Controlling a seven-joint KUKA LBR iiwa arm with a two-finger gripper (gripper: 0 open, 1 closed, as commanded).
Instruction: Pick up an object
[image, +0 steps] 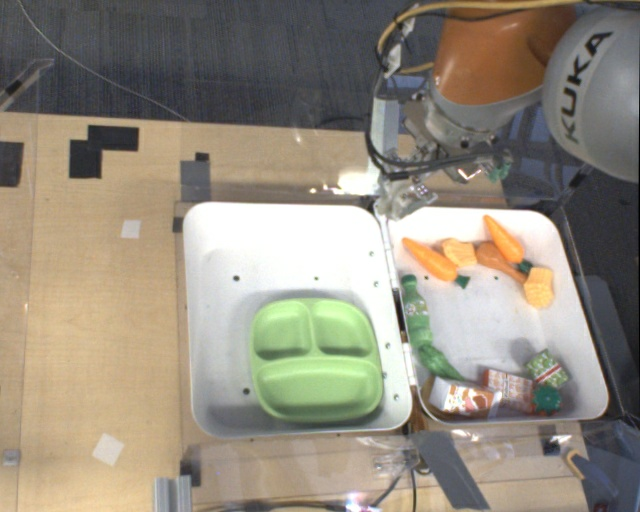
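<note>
Divided plate (316, 358) in the left bin (215, 240); carrots (432, 261), bottle (416, 318) and cartons (505, 389) in the right bin (565, 300).

The grey arm (590, 85) bears the brand lettering "KUKA".

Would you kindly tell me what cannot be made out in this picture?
- Tool: camera view; whether open or shut is hidden by glare and the wrist above.
- Small cartons in the right bin: print too small to read.
- Green item by the divider: too blurred to identify.

Pale wooden bench (90, 330), dark carpet floor (200, 60).
</note>
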